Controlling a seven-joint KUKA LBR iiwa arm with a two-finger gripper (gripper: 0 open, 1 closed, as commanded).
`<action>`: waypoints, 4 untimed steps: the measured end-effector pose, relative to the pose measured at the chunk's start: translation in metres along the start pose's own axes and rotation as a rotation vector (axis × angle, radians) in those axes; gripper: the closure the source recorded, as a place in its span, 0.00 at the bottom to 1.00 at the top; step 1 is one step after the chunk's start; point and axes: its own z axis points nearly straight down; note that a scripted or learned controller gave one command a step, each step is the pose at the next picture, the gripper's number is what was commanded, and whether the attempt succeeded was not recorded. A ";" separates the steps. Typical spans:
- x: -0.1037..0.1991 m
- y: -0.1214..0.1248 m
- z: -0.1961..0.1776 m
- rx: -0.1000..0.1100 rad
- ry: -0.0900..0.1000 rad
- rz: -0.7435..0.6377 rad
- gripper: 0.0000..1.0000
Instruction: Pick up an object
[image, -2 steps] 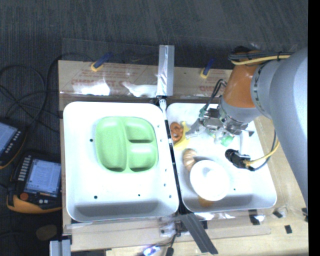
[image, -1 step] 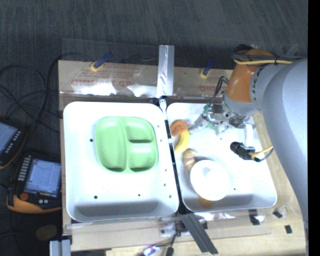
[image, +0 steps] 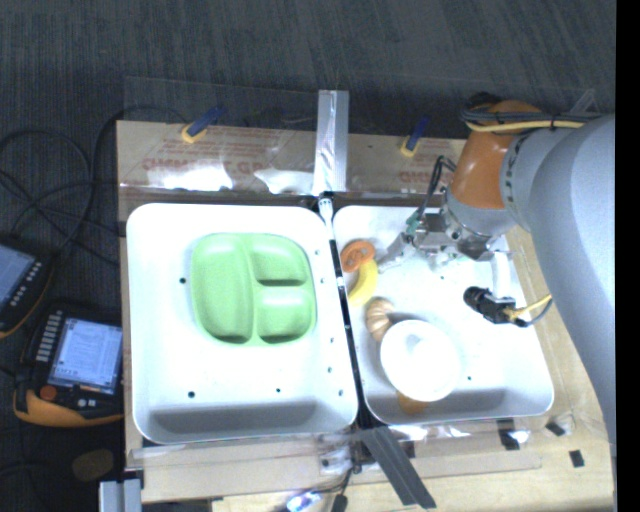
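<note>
The jaws (image: 432, 240) hang over the right bin (image: 530, 385); whether they are spread I cannot tell. Just left of them lies a banana (image: 362, 283), probably light, smooth and curved, best pinched across its middle.

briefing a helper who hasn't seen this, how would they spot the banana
Look in the right bin, at its left wall beside the divider. The banana lies there, just below an orange fruit and above a white bowl. It is the only yellow, curved thing there.
</note>
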 end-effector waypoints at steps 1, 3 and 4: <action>0.024 0.002 -0.003 -0.008 -0.006 -0.425 0.00; 0.022 -0.029 -0.002 -0.008 0.002 -0.617 0.00; 0.039 -0.016 -0.095 0.004 0.010 -0.481 0.00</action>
